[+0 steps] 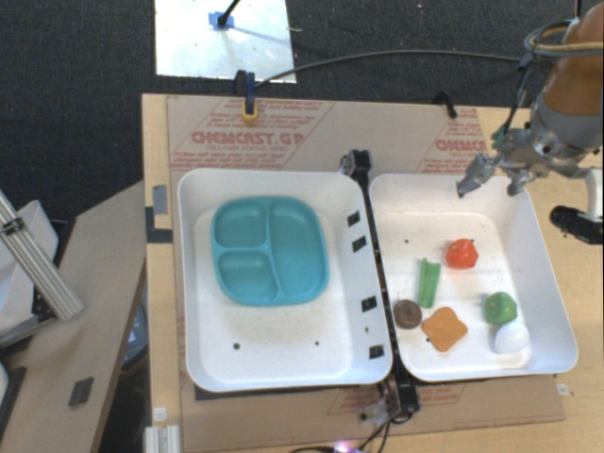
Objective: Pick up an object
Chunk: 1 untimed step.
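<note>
1. The gripper (493, 176) hangs above the far edge of the right bin (545, 253), near its far right corner. Its two fingers are spread apart with nothing between them.
2. The left bin (203, 347) carries a teal divided plate (270, 250) in its far half. The arm is nowhere near it.
3. All the loose objects lie in the right bin. A red tomato-like piece (461, 253) sits near the middle, closest to the gripper. A green stick-shaped piece (428, 282) lies just left of it, running toward the near edge.
4. Toward the near edge are a small brown round piece (407, 313) by the left wall and an orange flat piece (444, 328) beside it. A green round piece (500, 306) and a white one (511, 337), touching or nearly so, sit by the near right corner.
5. My reading is that this is the approach step: no object is chosen by contact yet, and the claw is well apart from all of them.
6. The next move calls for travelling toward the near edge, centring over one piece, then descending with the fingers straddling it. The red piece stands clear of its neighbours, so it looks the easiest target.
</note>
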Each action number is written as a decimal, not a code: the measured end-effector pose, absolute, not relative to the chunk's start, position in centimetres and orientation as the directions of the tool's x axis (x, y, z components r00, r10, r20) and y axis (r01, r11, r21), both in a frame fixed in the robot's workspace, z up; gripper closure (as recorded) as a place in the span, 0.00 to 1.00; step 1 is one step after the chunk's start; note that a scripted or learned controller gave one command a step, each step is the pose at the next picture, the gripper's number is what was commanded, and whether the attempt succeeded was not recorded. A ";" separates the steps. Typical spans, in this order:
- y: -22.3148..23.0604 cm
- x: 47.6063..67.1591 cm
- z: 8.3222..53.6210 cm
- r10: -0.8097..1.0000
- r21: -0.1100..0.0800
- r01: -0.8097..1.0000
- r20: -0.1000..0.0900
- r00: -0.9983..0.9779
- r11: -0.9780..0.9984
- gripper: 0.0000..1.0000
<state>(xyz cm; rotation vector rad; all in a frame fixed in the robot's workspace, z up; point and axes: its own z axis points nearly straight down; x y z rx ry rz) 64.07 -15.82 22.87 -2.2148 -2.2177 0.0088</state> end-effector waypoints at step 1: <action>-15.8 64.3 23.5 1.000 0.002 1.000 -0.001 -0.003 0.003 0.00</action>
